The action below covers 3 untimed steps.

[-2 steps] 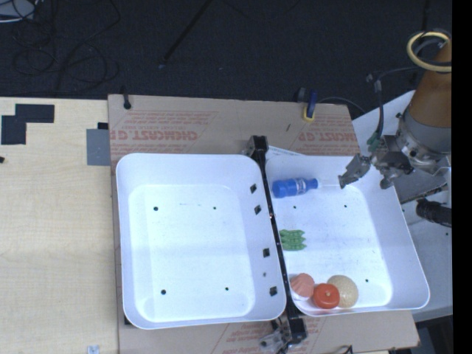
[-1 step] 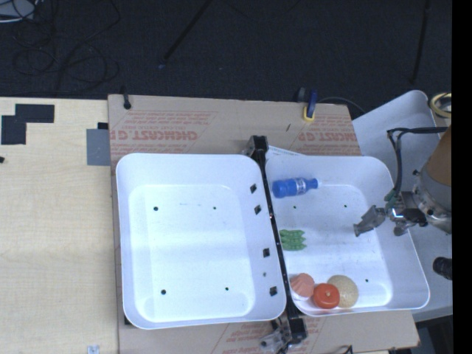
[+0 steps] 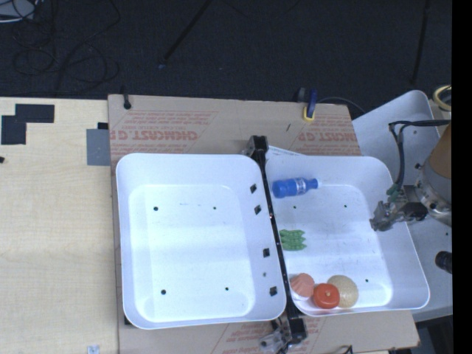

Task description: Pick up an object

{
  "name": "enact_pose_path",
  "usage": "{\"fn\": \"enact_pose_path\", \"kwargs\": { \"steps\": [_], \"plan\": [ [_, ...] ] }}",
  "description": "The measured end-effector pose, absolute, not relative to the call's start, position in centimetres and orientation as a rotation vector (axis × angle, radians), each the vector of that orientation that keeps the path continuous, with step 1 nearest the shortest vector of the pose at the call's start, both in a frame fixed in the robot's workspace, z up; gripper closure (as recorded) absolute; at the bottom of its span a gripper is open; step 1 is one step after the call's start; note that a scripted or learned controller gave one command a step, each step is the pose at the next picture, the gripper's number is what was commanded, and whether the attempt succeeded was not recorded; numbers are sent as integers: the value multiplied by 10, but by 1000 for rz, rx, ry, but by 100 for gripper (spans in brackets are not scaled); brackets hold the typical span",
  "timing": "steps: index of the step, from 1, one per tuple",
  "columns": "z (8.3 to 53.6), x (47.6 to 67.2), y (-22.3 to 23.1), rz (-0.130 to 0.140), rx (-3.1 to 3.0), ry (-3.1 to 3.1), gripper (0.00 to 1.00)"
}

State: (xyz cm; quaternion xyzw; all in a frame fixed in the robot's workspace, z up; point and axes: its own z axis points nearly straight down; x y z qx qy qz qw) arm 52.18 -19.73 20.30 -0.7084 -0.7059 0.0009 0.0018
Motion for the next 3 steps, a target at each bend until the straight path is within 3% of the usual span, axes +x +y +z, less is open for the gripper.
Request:
{"fn": "enact_pose_path", "kwargs": {
  "steps": [1, 2, 3],
  "plan": [
    [292, 563, -215, -6, -2227, -2230, 100],
    [322, 509, -214, 0, -2224, -2220, 100],
    [361, 476, -215, -1, -2227, -2219, 100]
  ]
}}
